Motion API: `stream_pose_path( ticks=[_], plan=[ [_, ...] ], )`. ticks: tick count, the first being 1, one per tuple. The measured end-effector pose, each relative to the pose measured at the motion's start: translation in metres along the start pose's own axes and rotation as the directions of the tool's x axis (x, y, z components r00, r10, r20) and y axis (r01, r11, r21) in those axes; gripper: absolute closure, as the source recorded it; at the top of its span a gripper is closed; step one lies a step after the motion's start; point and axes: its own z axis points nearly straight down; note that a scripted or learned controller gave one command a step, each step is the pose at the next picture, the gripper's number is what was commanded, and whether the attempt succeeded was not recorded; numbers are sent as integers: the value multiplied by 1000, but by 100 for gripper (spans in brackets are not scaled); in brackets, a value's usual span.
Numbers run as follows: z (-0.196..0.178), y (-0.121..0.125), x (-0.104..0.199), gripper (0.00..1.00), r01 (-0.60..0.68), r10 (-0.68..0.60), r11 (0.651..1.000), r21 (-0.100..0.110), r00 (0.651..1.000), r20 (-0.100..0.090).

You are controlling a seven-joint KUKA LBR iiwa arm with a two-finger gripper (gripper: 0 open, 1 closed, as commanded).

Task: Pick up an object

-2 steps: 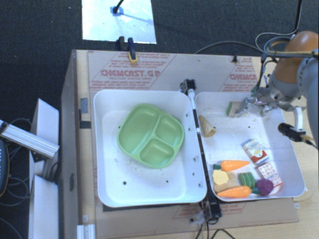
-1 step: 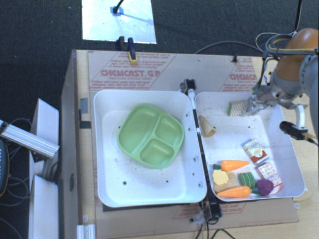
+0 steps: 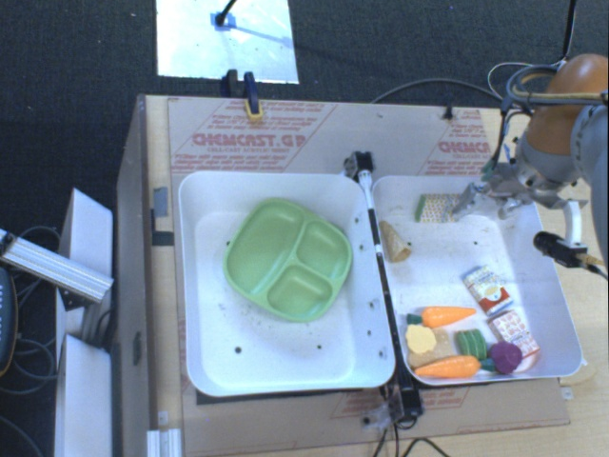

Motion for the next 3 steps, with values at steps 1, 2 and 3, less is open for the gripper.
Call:
stream_pose_path(
  ticks=[1,2,3],
  plan=[
    [-12,1,0,100,2,-2,1000,-4,1000,1],
    [-12,1,0,0,3,-3,1000,-4,1000,2],
    [11,-1,-1,0,-3,3,1000,0,1000,2]
  ],
)
